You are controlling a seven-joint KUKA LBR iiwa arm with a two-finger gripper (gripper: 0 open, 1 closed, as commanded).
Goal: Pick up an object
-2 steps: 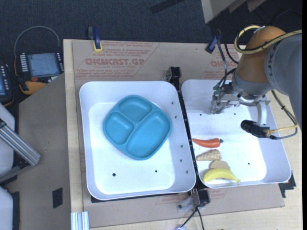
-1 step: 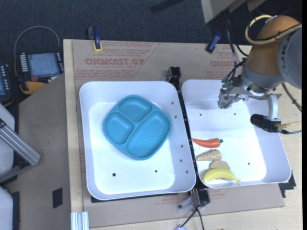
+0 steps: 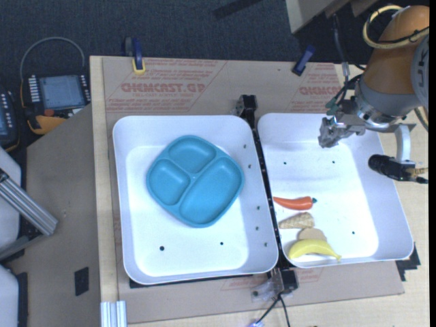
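Observation:
In the right bin [image 3: 368, 203] several small objects lie near its front left corner: a red-orange chili pepper [image 3: 293, 201], a pale beige piece [image 3: 298, 221], and a yellow banana [image 3: 313, 250] with a tan piece just behind it. My gripper [image 3: 330, 135] hangs over the back of the right bin, well behind and to the right of these objects. Nothing shows between its fingers. A blue divided plate [image 3: 195, 180] lies in the left bin [image 3: 136, 237].
The two white bins sit side by side on a cardboard-covered bench, with a black clamp [image 3: 246, 105] at the back of their shared wall. A blue clip [image 3: 138, 53] and another clip [image 3: 302, 60] hold the cardboard's far edge.

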